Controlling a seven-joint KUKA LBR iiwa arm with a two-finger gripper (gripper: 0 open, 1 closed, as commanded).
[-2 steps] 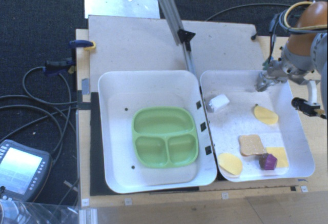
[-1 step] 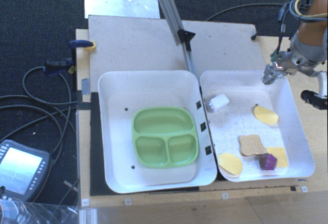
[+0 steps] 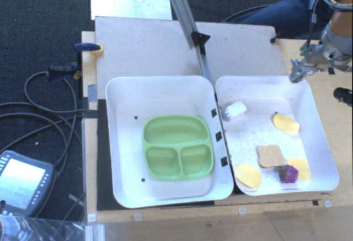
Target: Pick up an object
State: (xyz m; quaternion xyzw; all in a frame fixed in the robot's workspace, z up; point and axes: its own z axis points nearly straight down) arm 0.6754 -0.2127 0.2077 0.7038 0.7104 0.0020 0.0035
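Objects to pick all sit in the right bin [image 3: 317, 118], lower right of frame: a white block [image 3: 236, 108] near its upper-left corner, a yellow oval piece [image 3: 285, 123] right of centre, a tan bread-like slice [image 3: 270, 155] lower down, w/ a purple item [image 3: 288, 173] just below-right of it, touching a yellow square piece [image 3: 300, 167]; another yellow oval piece [image 3: 248, 176] lies at the bin's lower-left edge, near the divider. None is lifted; all rest on the bin floor. The pincer [image 3: 298, 73] hangs at the upper right of frame, over the right bin's far rim, well apart from every item; nothing between its tips, and whether they're spread or closed can't be told at this res. Grey arm [image 3: 336, 41] w/ orange band enters from the right edge above it. Left bin [image 3: 124, 96], centre of frame, holds a green 3-compartment tray [image 3: 177, 147]. Both bins sit on the tan surface [image 3: 149, 41]. A metal pole [image 3: 179, 0] slants down from top centre to the gap btw bins. Left of frame: black cables [image 3: 38, 107] on dark floor, a blue-handled clamp [image 3: 88, 47] at the surface's edge, and a handheld pendant w/ screen [image 3: 22, 182] at lower left.
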